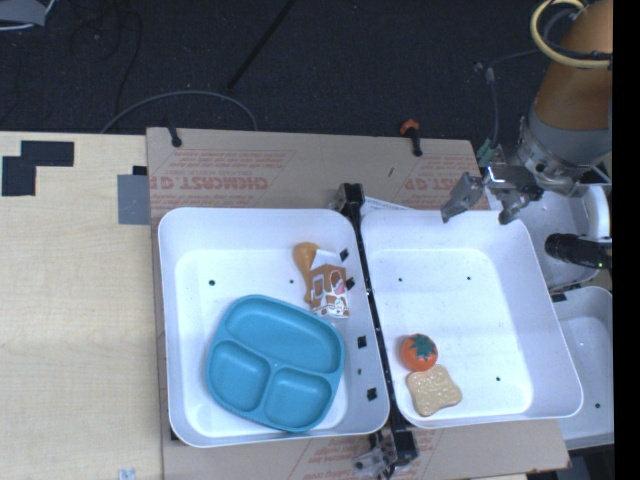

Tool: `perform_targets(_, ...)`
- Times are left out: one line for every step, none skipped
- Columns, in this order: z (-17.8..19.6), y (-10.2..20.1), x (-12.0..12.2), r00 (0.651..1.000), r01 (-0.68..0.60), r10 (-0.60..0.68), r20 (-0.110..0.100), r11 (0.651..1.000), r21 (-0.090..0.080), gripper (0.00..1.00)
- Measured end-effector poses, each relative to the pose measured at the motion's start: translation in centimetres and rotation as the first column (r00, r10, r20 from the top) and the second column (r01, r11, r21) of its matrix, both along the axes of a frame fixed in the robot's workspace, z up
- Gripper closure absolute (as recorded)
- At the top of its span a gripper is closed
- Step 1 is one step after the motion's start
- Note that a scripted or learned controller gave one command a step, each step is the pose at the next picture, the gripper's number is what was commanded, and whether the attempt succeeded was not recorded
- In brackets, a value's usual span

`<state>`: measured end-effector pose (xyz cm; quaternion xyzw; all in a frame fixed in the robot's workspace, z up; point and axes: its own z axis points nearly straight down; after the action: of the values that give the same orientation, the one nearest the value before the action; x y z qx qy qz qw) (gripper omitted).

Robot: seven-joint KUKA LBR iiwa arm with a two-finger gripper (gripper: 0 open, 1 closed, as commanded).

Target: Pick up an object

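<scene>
Jaws (pixel 487 206) spread (nothing between), tomato (pixel 420 351)

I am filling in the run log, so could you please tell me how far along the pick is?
Nothing looks done yet. The gripper hangs open over the far rim of the right bin, with nothing between its fingers. The tomato and cracker lie in that bin, and the blue tray in the left bin. The whole pick is left.

One fixed overhead camera (slanted) looks down on both bins (pixel 170 268).
</scene>
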<state>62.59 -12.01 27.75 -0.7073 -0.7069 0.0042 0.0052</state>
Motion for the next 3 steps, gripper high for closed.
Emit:
perform_targets(0.7,0.0,0.2,1.0,-0.001,0.001,0.013,1.0,-0.002,0.0)
perform_targets(-5.2,0.7,-0.3,1.0,0.0,0.0,0.008,1.0,-0.001,0.0)
perform_targets(-11.1,0.2,0.3,1.0,-0.001,0.001,0.008,1.0,-0.001,0.0)
